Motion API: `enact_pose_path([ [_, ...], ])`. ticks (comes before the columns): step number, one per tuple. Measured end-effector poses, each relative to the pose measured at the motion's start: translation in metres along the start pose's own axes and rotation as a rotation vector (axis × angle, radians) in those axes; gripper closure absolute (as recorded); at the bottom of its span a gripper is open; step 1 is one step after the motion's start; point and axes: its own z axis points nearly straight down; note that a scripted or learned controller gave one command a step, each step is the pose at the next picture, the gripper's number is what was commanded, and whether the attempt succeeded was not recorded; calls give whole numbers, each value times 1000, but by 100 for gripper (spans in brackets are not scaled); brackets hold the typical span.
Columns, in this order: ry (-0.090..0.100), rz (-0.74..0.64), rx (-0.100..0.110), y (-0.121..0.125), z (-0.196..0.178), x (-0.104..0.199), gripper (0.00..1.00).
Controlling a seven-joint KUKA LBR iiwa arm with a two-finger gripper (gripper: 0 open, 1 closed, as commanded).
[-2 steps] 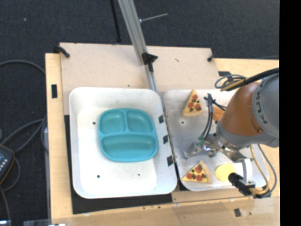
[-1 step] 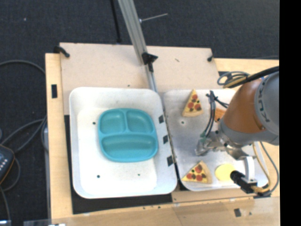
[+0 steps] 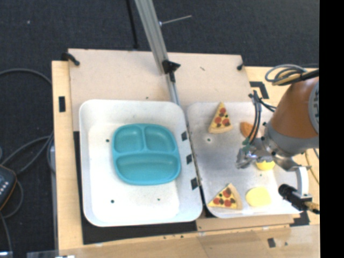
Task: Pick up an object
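In the right bin lie a pizza slice at the back, a second pizza slice at the front, and a pale yellow piece beside it. My gripper hangs low over the bin's right half. A small yellow object lies just to its right, partly hidden by the wrist. An orange object peeks out behind the arm.
The left bin holds a teal divided plate. A metal rail slants down from the top to the gap between the bins. Cables loop above the arm at the right.
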Motion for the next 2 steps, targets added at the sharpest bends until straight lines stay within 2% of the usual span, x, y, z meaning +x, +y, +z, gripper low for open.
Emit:
enact_pose_path([
  [1, 0, -7, -1, 1, -64, -6, 100],
  [2, 2, -7, 5, 2, -74, -7, 100],
])
